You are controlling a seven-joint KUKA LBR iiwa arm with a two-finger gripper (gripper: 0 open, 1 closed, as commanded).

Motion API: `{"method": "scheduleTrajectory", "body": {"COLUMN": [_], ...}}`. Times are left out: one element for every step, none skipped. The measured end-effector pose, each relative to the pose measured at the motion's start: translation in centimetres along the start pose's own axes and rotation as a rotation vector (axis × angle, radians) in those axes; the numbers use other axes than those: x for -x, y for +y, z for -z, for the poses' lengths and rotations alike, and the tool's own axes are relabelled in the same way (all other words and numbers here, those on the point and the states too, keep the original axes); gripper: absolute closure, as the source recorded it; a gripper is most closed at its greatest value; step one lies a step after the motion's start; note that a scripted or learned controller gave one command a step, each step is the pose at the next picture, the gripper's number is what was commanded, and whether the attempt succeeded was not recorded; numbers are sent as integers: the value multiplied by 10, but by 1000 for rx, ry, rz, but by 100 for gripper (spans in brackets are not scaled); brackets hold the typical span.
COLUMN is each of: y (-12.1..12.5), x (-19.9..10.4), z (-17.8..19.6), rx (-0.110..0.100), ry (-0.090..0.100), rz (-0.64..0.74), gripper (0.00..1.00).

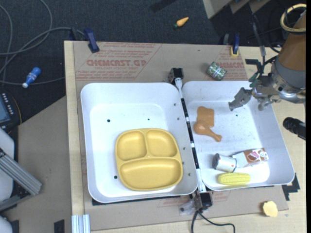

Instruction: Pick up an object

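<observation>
A: In the right bin, what lies there?

B: A brown drumstick sits near the bin's left wall, just right of the divider. Toward the front edge lie a yellow corn cob, a small white can on its side, and a red-and-white carton. The can and the carton touch, and the corn lies just in front of both.

A: And the gripper?

B: The gripper hangs over the bin's back right part, coming in from the right on the grey arm with its orange band. It is apart from the drumstick and well apart from the corn. Nothing is between its fingers. Whether they are spread or closed, I cannot tell from this angle.

A: The left bin?

B: The left bin holds a yellow tray with three compartments, toward the front.

A: Anything outside the bins?

B: A small green can on the board behind the right bin, a yellow lump at the board's front right corner, a blue bottle and an orange piece on the dark floor.
</observation>
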State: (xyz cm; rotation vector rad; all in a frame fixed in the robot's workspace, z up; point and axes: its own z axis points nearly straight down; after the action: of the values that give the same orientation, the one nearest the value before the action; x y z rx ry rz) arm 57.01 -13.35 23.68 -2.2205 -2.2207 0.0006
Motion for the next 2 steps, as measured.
{"method": "scheduleTrajectory", "body": {"y": [-15,-13], "x": [-41,-38], "z": [-144,-129], "rx": [-5,7], "ry": [4,-3], "rz": [1,-2], "gripper": [0,100]}}
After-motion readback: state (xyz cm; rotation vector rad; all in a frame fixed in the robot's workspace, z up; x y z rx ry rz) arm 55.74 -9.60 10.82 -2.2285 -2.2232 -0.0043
